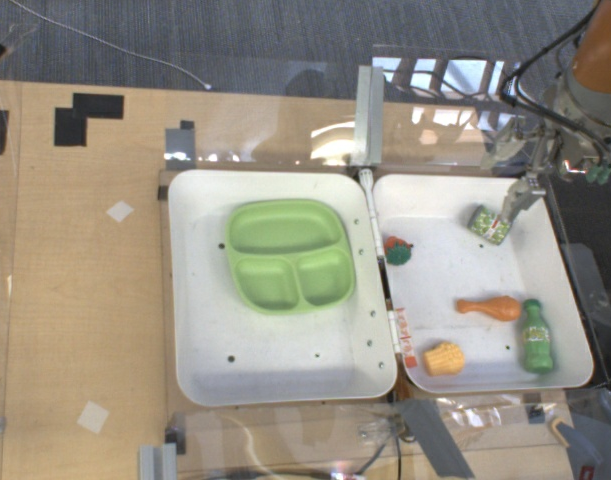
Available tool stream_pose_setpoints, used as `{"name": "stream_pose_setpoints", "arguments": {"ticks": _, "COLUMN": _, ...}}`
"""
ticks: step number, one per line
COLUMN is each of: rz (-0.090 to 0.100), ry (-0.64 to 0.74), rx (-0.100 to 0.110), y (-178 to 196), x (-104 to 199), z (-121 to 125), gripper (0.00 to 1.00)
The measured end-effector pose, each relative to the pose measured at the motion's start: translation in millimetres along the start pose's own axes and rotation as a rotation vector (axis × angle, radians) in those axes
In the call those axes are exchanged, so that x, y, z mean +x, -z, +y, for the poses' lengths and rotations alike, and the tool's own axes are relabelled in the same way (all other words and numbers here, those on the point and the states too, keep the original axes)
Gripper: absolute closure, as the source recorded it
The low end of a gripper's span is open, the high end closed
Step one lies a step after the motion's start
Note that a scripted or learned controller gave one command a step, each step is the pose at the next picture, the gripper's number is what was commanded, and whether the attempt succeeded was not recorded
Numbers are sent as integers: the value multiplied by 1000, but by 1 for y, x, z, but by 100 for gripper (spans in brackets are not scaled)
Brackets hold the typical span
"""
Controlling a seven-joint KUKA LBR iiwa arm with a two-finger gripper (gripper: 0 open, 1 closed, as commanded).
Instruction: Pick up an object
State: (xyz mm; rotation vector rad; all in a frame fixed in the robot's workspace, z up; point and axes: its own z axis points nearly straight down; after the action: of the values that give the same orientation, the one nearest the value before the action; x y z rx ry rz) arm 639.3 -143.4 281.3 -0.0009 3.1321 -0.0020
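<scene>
Green-and-white, the small carton (491, 224) sits at two o'clock in the right bin (575, 368), and we judge our hand (513, 204) rests at its upper edge to grasp it, grip state unreadable.

Arm (600, 58) cropped by right edge.

Grey arm (585, 118), orange band, black cables, slim grey gripper (513, 204)

wooden bench (75, 298), two white bins (200, 368)
</scene>
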Motion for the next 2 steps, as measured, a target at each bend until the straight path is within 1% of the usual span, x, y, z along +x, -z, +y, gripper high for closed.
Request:
{"name": "stream_pose_setpoints", "arguments": {"ticks": 1, "rz": 11, "ry": -46, "rx": -4, "y": -132, "x": -23, "z": 33, "gripper": 0}}
{"name": "stream_pose_setpoints", "arguments": {"ticks": 2, "rz": 7, "ry": -6, "rx": -1, "y": -193, "x": -27, "z": 47, "gripper": 0}}
